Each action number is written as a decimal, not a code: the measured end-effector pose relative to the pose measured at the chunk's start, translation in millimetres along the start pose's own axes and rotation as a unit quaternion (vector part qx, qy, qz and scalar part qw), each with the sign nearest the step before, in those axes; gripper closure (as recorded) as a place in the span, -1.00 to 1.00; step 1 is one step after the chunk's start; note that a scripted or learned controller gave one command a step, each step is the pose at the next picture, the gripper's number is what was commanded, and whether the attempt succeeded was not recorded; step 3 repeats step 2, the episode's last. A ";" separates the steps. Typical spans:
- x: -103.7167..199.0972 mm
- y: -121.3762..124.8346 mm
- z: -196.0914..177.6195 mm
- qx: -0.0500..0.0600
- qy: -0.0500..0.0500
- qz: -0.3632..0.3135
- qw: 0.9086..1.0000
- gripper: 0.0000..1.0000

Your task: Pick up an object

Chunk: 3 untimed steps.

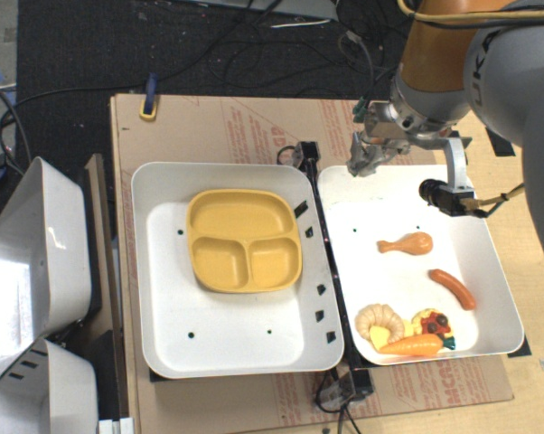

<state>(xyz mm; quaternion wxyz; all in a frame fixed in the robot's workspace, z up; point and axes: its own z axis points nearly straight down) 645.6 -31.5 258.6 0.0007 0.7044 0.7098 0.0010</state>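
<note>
bench (254, 116) | left bin (154, 269), right bin (498, 269) side by side

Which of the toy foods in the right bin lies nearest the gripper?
The drumstick. It lies alone mid-bin, closest below the gripper; the sausage lies farther down, and the other foods cluster at the bin's near edge.

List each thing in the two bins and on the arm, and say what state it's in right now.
Yellow divided tray: flat, upright, in left bin.
Chicken drumstick: lying loose in right bin.
Sausage: lying loose, apart from the drumstick.
Croissant, carrot, pizza slice: clustered at the near edge, touching.
Gripper: raised over the right bin's far left corner, holding nothing visible.
</note>
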 end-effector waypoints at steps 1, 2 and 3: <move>59.3 -0.2 15.3 0.002 0.001 -0.001 1.000 1.00; 107.8 1.7 28.3 0.002 0.000 0.000 1.000 1.00; 107.8 1.7 28.3 0.002 0.000 0.000 1.000 1.00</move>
